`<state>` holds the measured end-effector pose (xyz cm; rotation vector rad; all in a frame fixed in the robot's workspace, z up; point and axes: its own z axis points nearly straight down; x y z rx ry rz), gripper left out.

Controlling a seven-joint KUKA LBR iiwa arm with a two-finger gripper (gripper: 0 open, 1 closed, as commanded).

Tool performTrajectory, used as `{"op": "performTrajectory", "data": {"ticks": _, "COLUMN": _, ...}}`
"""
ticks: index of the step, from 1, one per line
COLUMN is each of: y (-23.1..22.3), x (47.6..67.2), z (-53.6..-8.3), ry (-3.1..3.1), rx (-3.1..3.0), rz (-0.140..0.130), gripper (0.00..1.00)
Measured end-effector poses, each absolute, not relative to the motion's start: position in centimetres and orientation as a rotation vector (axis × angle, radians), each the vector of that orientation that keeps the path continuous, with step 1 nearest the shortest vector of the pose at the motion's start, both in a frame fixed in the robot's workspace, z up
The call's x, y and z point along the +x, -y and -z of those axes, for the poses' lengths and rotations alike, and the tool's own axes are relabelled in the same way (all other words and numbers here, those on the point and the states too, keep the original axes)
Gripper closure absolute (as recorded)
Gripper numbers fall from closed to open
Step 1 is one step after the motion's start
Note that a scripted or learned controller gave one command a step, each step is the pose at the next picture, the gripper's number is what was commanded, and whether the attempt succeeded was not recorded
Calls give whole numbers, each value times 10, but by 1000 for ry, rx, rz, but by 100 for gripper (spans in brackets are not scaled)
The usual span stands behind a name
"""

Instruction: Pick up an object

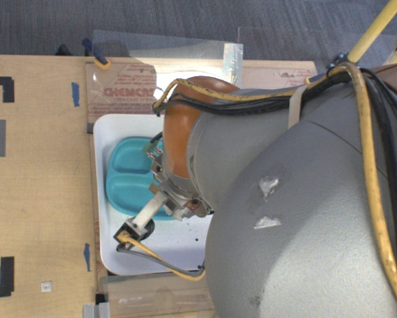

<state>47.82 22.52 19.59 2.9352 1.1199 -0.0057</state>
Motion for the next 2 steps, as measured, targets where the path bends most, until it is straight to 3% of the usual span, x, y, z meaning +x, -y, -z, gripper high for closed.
{"op": "performTrajectory", "data": {"ticks": 1, "y": -224, "x": 479, "z": -171, "ry": -372, "rx": 3119, "rz": 3, "gripper": 100}}
{"op": "performTrajectory", "data": {"ticks": 2, "y": -226, "x": 481, "z": -305, "ry": -316, "rx": 3131, "rz": -14, "gripper": 100}}
